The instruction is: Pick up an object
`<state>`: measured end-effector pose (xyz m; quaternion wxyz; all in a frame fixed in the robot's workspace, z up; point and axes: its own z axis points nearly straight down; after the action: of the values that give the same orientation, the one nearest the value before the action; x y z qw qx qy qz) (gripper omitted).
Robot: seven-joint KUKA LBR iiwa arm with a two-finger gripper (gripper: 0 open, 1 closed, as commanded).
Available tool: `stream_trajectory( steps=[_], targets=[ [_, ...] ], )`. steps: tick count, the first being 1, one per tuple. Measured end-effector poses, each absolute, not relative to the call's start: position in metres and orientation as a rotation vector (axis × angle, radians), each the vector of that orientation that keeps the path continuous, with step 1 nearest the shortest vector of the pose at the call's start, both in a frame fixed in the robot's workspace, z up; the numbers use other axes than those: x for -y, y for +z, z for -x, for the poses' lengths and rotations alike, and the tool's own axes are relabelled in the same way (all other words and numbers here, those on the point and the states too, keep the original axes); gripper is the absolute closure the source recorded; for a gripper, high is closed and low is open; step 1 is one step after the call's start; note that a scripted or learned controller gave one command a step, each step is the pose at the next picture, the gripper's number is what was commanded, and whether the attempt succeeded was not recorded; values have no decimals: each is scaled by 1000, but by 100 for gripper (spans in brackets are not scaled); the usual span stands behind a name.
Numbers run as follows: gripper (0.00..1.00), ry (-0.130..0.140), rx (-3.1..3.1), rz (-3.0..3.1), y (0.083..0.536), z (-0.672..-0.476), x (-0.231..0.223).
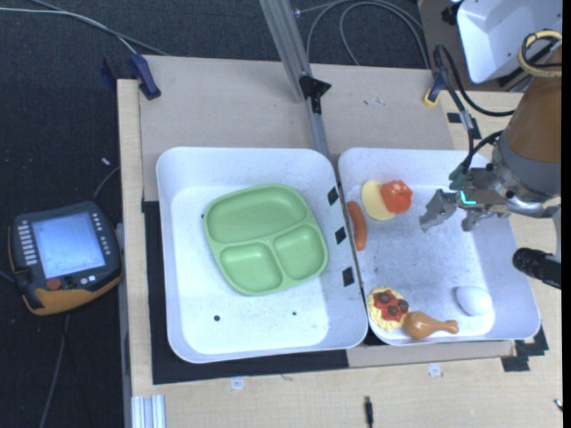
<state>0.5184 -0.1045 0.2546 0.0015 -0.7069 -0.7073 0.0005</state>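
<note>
Drumstick (428, 325), pizza slice (387, 306) and white egg (472, 300) seen at right bin (500, 266) near edge. Sausage (358, 225) laid along left wall. Tool (453, 214) spread open above bin floor, nothing gripped. Green tray (264, 238) placed in left bin (192, 239).

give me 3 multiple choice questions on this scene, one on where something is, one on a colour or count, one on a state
1. Where does the toy egg lie?
A. left bin
B. right bin, near corner
C. on the bench

2. What colour is the divided plate?
A. green
B. red
C. blue

3. What is between the fingers of the claw?
A. the toy sausage
B. the toy drumstick
C. nothing

Answers:
1. B, the egg rests in the right bin beside the toy drumstick.
2. A, the plate in the left bin is pale green, with three sections.
3. C, the claw hangs open over bare bin floor, the toy sausage lying apart.
</note>
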Motion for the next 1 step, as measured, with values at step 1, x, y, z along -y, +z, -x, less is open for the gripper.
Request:
stream_trajectory(
  steps=[1],
  targets=[
    [0, 0, 2221, 2219, 255, -519, 104]
  ],
)
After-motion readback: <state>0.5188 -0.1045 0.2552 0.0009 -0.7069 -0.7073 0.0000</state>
